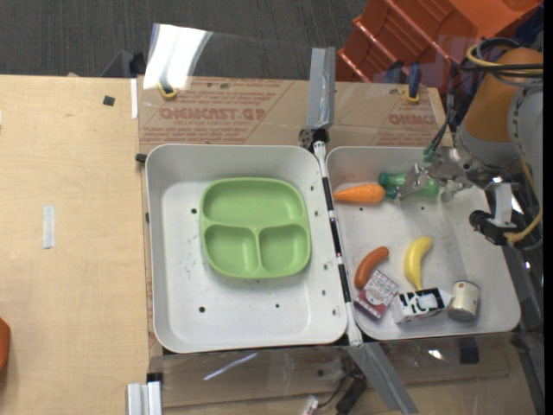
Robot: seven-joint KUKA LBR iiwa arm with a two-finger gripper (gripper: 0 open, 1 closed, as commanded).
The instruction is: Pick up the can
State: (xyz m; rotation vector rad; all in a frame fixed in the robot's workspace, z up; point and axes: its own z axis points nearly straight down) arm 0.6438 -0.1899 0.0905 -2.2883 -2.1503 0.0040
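I see the end effector [429, 180] at the back of the right bin [484, 322], beside the carrot [359, 194]'s green top; I cannot tell its state. The can [464, 300] lies on its side well apart from it, in that bin's front corner, just beside a small box [421, 303]. A banana [417, 260] lies between them, and a sausage [371, 266] sits left of it.

A green divided plate [256, 226] lies in the left bin [164, 232]; the right bin [492, 314] holds a carrot [359, 194], banana [417, 259] and sausage [371, 265]. A small carton [420, 303] lies near its front edge.
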